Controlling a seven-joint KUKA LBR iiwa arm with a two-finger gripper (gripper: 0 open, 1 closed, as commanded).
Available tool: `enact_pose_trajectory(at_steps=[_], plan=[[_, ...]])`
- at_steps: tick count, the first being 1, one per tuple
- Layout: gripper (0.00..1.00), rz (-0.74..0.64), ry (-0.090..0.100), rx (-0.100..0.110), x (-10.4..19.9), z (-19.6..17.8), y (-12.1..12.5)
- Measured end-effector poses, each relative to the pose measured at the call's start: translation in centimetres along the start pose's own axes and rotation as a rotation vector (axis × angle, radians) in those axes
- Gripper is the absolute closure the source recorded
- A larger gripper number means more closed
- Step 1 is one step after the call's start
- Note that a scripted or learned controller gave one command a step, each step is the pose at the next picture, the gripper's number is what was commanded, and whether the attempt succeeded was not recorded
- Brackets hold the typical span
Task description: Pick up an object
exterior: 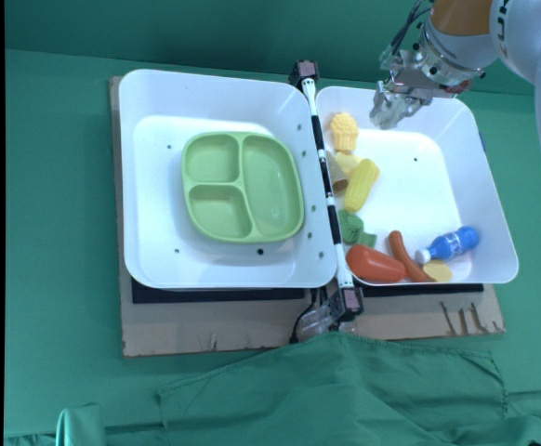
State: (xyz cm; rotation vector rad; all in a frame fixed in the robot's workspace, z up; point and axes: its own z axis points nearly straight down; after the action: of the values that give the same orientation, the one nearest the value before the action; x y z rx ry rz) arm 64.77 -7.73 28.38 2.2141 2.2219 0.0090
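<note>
Green-draped counter (57, 203); cardboard sheet (205, 337) under two white bins. Jaws (389, 111) poised over far rim of right bin (480, 207); opening cannot tell, nothing visibly held. Just left and nearer: yellow cupcake (344, 131), corn cob (361, 184). Well apart, beyond divider: green sectioned plate (243, 186) in left bin (154, 119).
</note>
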Motion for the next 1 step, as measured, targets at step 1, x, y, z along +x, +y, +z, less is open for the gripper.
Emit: enact_pose_trajectory(at_steps=[1], plan=[[0.00,0.008,-0.001,0.007,-1.23,0.29,-5.66]])
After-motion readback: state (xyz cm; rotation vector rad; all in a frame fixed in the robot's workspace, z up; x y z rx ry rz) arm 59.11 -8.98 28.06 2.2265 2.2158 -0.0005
